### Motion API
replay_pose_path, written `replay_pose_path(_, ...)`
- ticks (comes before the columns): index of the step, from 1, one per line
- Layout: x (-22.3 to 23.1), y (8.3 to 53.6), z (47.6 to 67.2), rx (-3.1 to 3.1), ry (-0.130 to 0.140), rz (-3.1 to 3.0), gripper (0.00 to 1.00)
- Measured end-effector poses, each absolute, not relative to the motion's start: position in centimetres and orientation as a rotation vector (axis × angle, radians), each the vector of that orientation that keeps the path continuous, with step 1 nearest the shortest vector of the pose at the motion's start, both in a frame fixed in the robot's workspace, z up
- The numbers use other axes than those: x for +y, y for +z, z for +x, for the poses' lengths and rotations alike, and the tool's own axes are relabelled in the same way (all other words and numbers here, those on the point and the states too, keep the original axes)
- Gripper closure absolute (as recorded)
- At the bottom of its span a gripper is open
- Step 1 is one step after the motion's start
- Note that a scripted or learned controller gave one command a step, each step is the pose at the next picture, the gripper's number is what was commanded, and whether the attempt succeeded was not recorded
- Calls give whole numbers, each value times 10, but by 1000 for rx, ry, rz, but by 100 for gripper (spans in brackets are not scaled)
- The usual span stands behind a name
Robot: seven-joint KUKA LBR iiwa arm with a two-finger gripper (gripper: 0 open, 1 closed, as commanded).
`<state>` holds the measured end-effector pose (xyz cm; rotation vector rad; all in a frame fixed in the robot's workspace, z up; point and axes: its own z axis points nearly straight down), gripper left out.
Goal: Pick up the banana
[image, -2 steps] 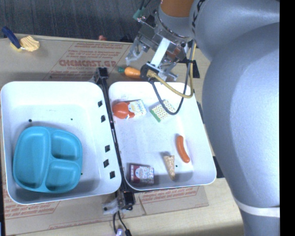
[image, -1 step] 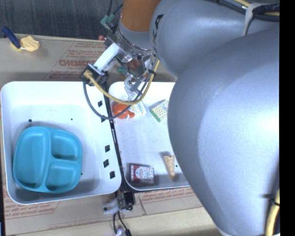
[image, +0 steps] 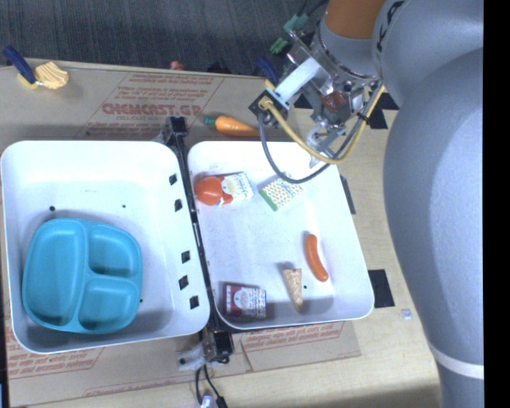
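Note:
My gripper (image: 329, 109) hangs high above the far right corner of the right bin (image: 353, 228), with its wrist block and a loop of yellow cable in front of it. Below it in the right bin lie a green-and-white patterned packet (image: 280, 192), a white carton (image: 237, 185) and a red round fruit (image: 208, 190). Nearer the front lie an orange-red sausage (image: 316, 256), a pale tan wedge-shaped piece (image: 294, 286) and a dark red box (image: 242, 301). Nothing can be seen held under the gripper.
A blue divided plate (image: 82, 274) lies in the left bin (image: 85, 164). An orange carrot (image: 232, 126) rests on the cardboard behind the bins. A yellow-and-blue item (image: 41, 75) sits at the far left corner. The grey arm covers the right side.

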<state>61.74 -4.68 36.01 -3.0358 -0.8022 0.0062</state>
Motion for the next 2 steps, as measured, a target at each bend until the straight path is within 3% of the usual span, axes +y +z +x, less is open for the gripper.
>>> replay_pose_path(1, 26, 356, 613, -934, 10, -2995, 0)
replay_pose_path(2, 120, 373, 598, -604, 4, -3083, 0)
